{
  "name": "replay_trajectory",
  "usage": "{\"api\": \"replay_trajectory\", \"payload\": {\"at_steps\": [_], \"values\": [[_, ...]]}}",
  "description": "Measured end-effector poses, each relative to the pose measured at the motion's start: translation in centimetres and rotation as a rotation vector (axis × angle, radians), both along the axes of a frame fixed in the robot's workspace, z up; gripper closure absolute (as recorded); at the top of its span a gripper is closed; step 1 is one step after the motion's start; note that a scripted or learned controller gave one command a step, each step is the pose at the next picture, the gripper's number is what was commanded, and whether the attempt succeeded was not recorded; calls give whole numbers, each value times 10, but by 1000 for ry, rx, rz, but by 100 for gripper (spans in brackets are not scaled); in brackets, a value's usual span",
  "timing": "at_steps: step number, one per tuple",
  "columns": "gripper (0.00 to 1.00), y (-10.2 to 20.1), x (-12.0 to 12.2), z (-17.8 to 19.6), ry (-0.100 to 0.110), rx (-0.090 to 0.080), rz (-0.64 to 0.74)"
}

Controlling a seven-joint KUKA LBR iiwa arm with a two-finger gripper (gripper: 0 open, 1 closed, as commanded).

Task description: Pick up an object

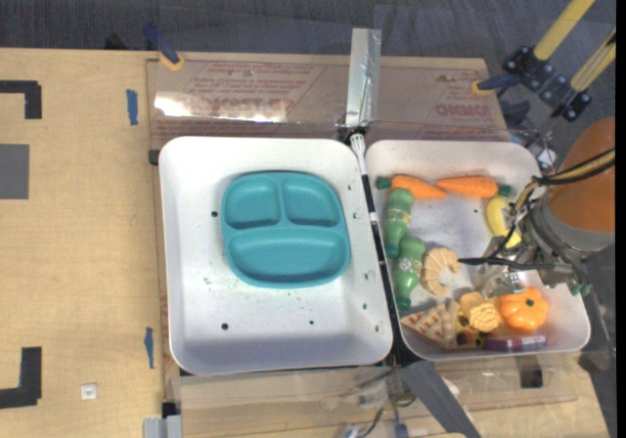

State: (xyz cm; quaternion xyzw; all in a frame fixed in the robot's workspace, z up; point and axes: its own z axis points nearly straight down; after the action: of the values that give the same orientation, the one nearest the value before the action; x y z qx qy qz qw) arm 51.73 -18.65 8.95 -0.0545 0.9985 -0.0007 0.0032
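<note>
Gripper point(504, 265) low in the right bin point(577, 333), just left of the orange pumpkin point(523, 309); cannot tell its state or whether it has hold of anything. Likely target: pumpkin, or the banana point(499, 216) above it. Clutter is dense here. Judgement: centre over one item, descend straight, close firmly, lift slowly to confirm a hold.

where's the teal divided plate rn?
The teal divided plate sits in the middle of the left white bin, across the divider from the toy-food bin.
</note>
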Motion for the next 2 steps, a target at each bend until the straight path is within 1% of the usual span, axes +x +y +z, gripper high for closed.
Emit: {"api": "replay_trajectory", "payload": {"at_steps": [1, 2], "values": [[100, -31, -22, 1, -11, -2, 533], [100, -14, -11, 0, -6, -10, 778]]}}
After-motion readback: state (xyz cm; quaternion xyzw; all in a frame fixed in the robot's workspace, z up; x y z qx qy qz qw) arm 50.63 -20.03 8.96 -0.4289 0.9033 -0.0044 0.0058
